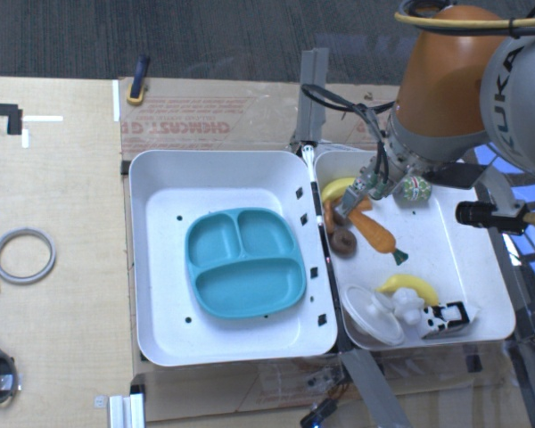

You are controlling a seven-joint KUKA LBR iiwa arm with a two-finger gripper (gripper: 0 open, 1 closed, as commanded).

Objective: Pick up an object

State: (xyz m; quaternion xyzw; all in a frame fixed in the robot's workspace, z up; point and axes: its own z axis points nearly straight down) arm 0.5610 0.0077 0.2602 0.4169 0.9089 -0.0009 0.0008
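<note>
Camera view: wooden bench (53,176), dark carpet (205,16) behind; jaws' state cannot be told.

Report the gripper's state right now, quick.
Gripper: down in the right bin over the carrot and banana; open or shut cannot be told, and no object is visibly held.

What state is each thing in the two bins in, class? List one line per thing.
blue divided plate: lying flat in the left bin, compartments bare.
carrot: lying slantwise in the right bin, under the gripper.
bananas: one by the carrot, one nearer the front.
brown doughnut: flat, beside the carrot.
clear cup: tipped on its side.
cow toy: lying in the front corner.
</note>
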